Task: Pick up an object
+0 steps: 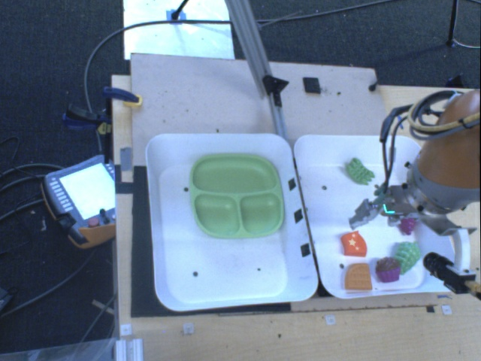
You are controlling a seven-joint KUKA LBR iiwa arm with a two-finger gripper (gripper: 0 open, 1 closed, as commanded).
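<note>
The grey two-finger gripper [364, 213] is hovering inside the right shallow white bin [319, 201], fingers parted, gripping nothing. Just below it is lying a red star-marked block [354, 244]; an orange wedge [358, 277] is sitting lower. The left bin [169, 277] is holding a green divided plate [237, 195].

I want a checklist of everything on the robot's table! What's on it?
Surface: two white bins side by side, left bin, right bin.
Job's things: in the right bin, a green toy, red piece, orange piece, purple toy, light green toy, small purple piece.
Clutter: green divided plate in the left bin.
Grippers: gripper low over the right bin, above the red piece; nothing seen between its fingers.
Cables: yellow and black loops on the arm.
Surroundings: handheld controller on the floor at left.
</note>
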